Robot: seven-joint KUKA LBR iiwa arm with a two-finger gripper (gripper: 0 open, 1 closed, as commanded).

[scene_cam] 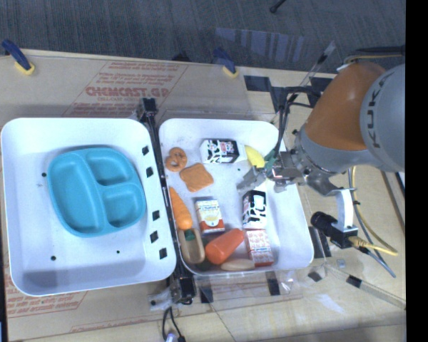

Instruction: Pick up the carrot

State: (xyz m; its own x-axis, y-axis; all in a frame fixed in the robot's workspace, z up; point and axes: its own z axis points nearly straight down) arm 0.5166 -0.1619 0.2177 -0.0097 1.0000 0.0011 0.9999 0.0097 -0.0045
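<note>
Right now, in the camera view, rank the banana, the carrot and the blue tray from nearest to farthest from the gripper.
1. Banana: just left of the gripper, at the right bin's upper right.
2. Carrot: along the right bin's left wall.
3. Blue tray: in the left bin, farthest away.

Blue divided plastic tray [96, 189] in left white bin [14, 191]. Right white bin [294, 212] holds brown pretzel [175, 158], orange cracker-like square [197, 177], black-and-white cow-print cartons [220, 150], yellow banana [255, 157].
</note>
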